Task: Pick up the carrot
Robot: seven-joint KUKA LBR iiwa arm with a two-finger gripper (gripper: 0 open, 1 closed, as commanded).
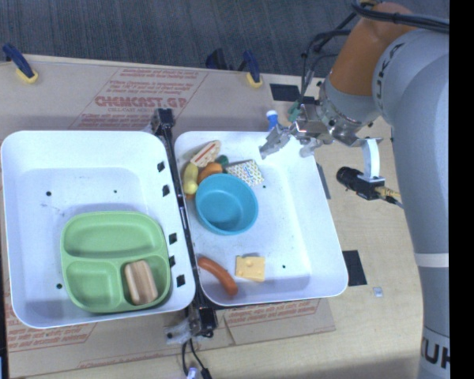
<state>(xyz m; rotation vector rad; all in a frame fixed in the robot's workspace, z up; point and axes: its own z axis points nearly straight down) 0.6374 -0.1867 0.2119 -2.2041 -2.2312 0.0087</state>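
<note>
The carrot [212,170] is a small orange piece with a green top, lying in the right bin [300,212] at its far left, wedged between a yellow banana-like toy [190,179] and the rim of a blue bowl [226,204]. The bowl hides part of it. My gripper [289,145] hovers over the far right edge of that bin, well to the right of the carrot. Its fingers [272,144] are spread open, with nothing between them.
A hot-dog bun toy [205,151] and a patterned block [246,172] lie beside the carrot. An orange-red sausage [218,275] and a cheese wedge [250,268] lie near the front. The left bin [31,172] holds a green divided tray [110,243] with a bread roll [140,282].
</note>
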